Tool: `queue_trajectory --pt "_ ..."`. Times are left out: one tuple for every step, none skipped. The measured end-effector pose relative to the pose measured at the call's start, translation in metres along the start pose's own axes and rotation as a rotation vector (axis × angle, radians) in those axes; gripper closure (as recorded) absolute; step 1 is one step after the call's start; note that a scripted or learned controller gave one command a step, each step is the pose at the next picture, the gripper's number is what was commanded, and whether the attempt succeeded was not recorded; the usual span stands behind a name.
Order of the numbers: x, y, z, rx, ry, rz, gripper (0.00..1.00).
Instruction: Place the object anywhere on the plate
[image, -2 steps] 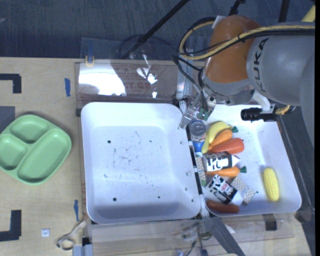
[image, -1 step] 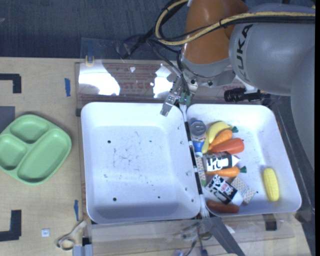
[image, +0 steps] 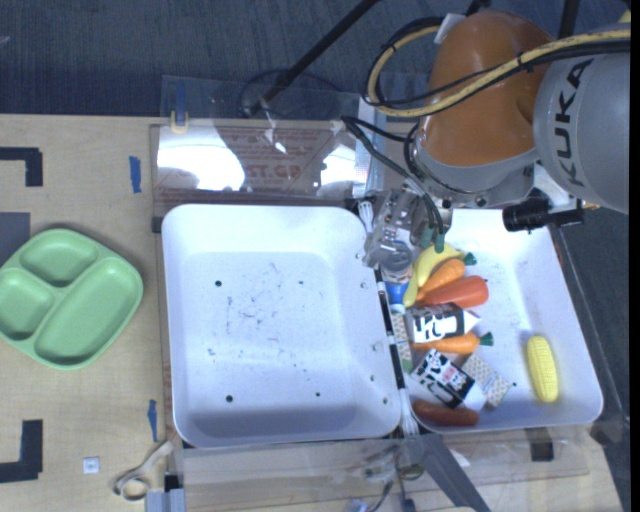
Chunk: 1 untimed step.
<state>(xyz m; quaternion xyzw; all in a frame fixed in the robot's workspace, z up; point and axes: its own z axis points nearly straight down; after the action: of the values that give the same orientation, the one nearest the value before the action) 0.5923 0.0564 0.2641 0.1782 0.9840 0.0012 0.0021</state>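
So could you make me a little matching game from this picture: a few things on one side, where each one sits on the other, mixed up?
Things:
1. green plate
2. corn cob
3. gripper
4. carrot

Places:
A. alone near the right bin's right side
B. on the wooden bench, left of both bins
C. in the toy pile at the right bin's left edge
D. over the wall between the two bins, near their far end

Pairs: 1-B, 2-A, 3-D, 4-C

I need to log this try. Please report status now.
Gripper low at right bin's left edge, over toy pile. Nothing seen held. Green plate far left on bench, left bin between.
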Motion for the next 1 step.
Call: queue_trajectory --pt "-0.0012 0.0014 -0.0114 -0.005 -0.006 0.000 1.00"
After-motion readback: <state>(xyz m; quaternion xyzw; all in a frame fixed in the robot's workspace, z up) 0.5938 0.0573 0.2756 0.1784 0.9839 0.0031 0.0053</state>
